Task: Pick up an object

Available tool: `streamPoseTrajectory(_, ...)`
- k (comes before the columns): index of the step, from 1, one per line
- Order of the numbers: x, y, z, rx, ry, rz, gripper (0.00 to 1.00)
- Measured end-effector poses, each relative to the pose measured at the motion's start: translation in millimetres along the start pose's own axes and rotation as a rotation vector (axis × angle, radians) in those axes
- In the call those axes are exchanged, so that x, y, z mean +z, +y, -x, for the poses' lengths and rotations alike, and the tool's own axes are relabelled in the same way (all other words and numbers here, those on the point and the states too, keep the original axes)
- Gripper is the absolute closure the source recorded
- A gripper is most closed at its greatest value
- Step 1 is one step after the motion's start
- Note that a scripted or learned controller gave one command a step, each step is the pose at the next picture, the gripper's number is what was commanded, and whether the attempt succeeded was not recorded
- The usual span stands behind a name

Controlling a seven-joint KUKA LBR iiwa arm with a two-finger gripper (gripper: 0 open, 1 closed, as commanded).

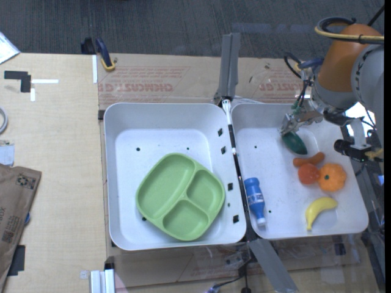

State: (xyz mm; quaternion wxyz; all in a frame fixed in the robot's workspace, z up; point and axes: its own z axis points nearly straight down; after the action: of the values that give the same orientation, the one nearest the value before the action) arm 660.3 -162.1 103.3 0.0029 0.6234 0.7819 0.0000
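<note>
My gripper [297, 126] hangs over the far part of the right bin [275, 224]. Directly under it, touching or nearly touching its tip, is a small dark green object [295, 143]. Whether that object is gripped or merely lies below, I cannot tell. Just in front lie an orange carrot-like piece [310, 159], a red tomato [308, 174] and an orange [332, 178]. A yellow banana [319, 211] rests near the bin's front right. A blue bottle with a white cap [254, 200] lies along the bin's left wall.
The left bin [122, 133] holds a light green divided plate [180, 195]. A metal post [229, 66] rises behind the seam between the bins. The arm's orange band [342, 60] and cables sit above the right bin's far right corner.
</note>
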Motion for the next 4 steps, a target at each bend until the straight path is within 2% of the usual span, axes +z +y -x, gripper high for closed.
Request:
streamPoseTrajectory(1, -88.9, 20.8, -94.6, 0.190, 0.003, -0.004, 1.00)
streamPoseTrajectory(2, -116.6, -30.8, -94.2, -0.133, 0.004, -0.004, 1.00)
streamPoseTrajectory(3, -90.0, -33.2, -170.5, 0.207, 0.003, -0.006, 1.00)
streamPoseTrajectory(4, -102.4, 24.4, -223.2, 0.688, 0.000, -0.008, 1.00)
